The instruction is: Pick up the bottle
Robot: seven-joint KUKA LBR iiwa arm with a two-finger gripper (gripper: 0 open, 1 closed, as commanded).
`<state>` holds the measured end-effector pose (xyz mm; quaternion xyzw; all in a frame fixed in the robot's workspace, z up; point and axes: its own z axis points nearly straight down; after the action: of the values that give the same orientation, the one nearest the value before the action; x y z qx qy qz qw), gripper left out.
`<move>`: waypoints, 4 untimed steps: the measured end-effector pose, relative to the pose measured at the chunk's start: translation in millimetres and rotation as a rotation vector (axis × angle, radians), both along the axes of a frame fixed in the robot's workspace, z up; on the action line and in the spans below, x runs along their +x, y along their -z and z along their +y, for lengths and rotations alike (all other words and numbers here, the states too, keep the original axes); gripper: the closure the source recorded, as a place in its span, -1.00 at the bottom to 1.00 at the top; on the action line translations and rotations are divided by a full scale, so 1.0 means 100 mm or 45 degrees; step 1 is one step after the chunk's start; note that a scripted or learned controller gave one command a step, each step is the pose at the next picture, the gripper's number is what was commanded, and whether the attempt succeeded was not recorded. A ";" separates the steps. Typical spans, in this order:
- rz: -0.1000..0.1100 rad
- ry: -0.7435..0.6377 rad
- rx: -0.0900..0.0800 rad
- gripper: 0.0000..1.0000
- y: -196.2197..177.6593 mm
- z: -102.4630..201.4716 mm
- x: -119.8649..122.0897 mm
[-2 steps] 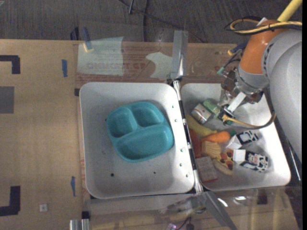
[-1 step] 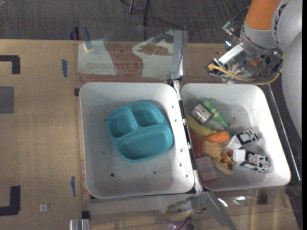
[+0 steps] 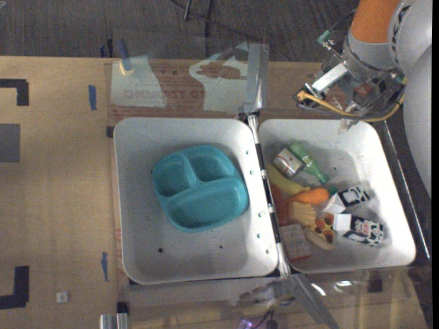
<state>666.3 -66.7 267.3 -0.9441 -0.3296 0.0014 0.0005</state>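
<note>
The grey arm with its orange band reaches in from the right, and its 2-finger gripper (image 3: 341,94) hangs above the far rim of the right-hand shallow white bin (image 3: 394,184), over the bench rather than the pile. How far its jaws stand apart cannot be told from this slant, since cables and wrist hardware crowd the tip; nothing shows between them.

The small green bottle with a pale label (image 3: 306,163) lies on its side in the upper-left part of that bin, near the divider between the 2 bins. It rests just beside a short silver can (image 3: 287,163), with a yellow banana-shaped toy (image 3: 282,181) just below them. An orange carrot-shaped toy (image 3: 313,196) and 2 black-and-white printed cartons (image 3: 357,196) sit nearer the middle, so the bottle lies at the edge of the clutter, not buried.

The left-hand white bin (image 3: 130,184) carries a teal plastic divided tray (image 3: 199,187), lying flat and well apart from the task.

The pick looks not yet begun. The gripper's raised position suits a descent toward the bottle; the can alongside is the likeliest thing to foul a clean grasp.
</note>
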 end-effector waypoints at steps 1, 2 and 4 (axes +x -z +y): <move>0.000 -0.020 0.001 -1.00 1.11 -0.26 -0.06; -0.039 0.041 -0.002 -1.00 1.60 -0.42 -0.26; -0.013 0.524 -0.001 -1.00 1.79 -0.92 -0.37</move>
<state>628.8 -158.3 88.5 -0.9915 -0.1297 -0.0034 -0.0013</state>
